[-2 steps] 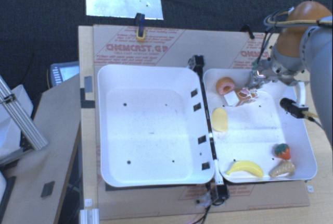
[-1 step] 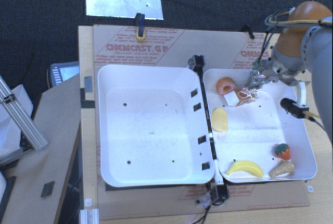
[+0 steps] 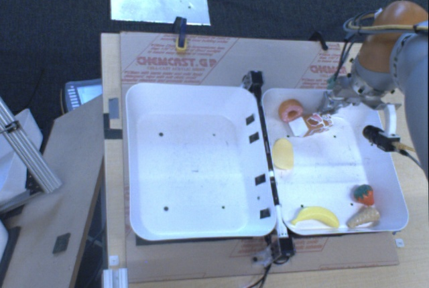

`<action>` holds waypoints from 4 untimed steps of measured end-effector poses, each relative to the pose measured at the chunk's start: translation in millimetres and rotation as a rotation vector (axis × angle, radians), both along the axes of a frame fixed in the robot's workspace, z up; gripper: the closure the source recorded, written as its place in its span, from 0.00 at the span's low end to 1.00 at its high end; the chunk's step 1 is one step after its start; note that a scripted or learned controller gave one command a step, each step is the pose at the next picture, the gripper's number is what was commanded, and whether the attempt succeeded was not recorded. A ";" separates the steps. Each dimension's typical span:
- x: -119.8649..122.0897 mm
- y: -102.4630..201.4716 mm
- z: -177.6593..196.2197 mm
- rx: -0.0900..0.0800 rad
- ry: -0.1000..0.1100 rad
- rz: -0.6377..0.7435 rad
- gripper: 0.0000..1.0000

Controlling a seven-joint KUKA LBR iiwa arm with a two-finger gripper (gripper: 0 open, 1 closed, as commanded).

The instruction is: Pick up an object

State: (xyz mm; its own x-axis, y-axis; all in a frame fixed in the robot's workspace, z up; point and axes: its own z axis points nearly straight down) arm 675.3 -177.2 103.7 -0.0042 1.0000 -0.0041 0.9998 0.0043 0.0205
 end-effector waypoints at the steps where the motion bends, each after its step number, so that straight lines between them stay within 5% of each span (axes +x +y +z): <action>1: 0.4 9.7 -1.5 0.001 -0.002 -0.002 1.00; 2: -4.8 -32.0 5.3 0.000 0.011 -0.004 1.00; 4: -3.1 -29.5 26.2 -0.001 0.007 0.003 1.00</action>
